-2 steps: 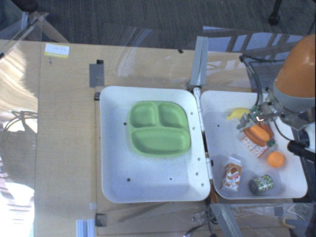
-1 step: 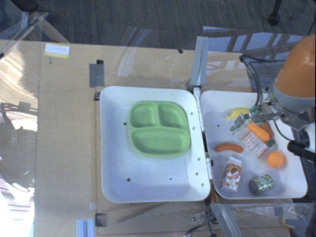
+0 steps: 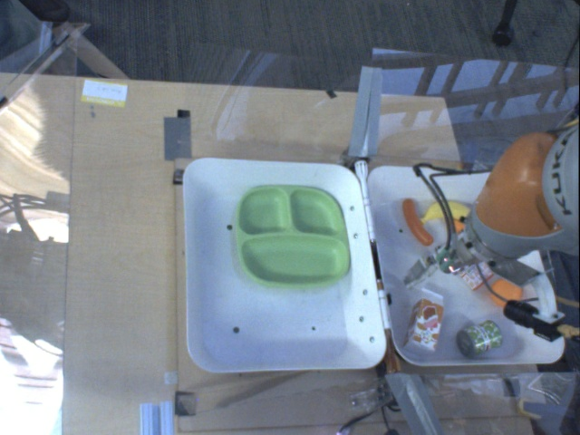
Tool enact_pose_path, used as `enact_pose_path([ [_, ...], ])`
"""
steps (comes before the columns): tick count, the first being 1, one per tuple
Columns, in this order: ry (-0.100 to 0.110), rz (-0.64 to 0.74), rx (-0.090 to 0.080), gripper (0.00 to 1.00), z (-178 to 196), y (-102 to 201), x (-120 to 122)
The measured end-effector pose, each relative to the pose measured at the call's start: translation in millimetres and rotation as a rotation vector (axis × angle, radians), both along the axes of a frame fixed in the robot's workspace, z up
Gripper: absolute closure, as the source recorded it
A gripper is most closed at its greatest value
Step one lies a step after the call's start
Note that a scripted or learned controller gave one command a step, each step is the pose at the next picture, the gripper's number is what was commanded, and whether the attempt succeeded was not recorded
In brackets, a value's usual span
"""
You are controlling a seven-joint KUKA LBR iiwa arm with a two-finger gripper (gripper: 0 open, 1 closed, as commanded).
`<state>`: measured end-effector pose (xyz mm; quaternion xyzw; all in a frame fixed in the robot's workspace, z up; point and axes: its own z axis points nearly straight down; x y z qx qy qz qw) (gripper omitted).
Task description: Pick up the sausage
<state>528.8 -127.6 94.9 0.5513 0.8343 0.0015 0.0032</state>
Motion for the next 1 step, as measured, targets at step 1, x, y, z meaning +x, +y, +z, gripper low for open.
enact_pose_path([
  [1, -0.003, -0.006, -0.001, 0.00, -7.8, 1.2, 80.5],
])
